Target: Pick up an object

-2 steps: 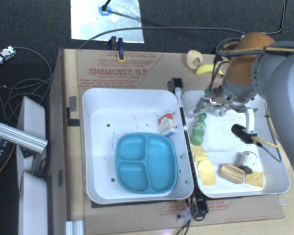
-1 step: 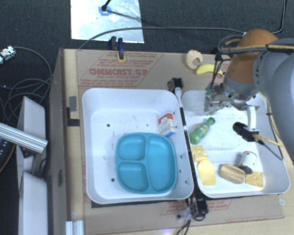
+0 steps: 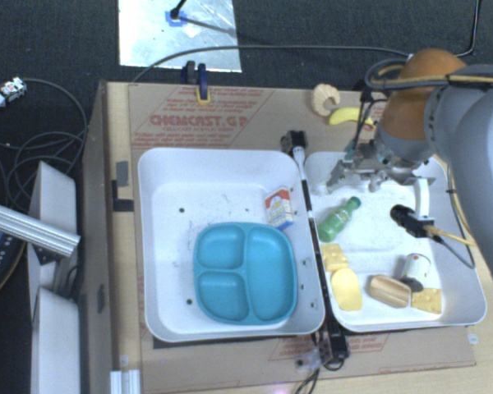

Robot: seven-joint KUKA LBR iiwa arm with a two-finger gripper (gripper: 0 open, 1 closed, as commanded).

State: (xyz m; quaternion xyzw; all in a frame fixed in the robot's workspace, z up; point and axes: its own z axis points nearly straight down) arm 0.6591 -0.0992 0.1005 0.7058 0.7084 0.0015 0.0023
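blue divided plate (image 3: 245, 271) in left bin (image 3: 160, 187); green bottle (image 3: 338, 217) under jaws, their state unclear

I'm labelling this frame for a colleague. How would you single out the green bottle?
Start at the right bin. Near its left wall lies the green bottle, tilted, above the yellow pieces. It is the bin's one green thing.

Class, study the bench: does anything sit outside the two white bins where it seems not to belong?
Yes. A banana and a pale round item lie on the cardboard behind the right bin, while the other small objects are inside the bins.
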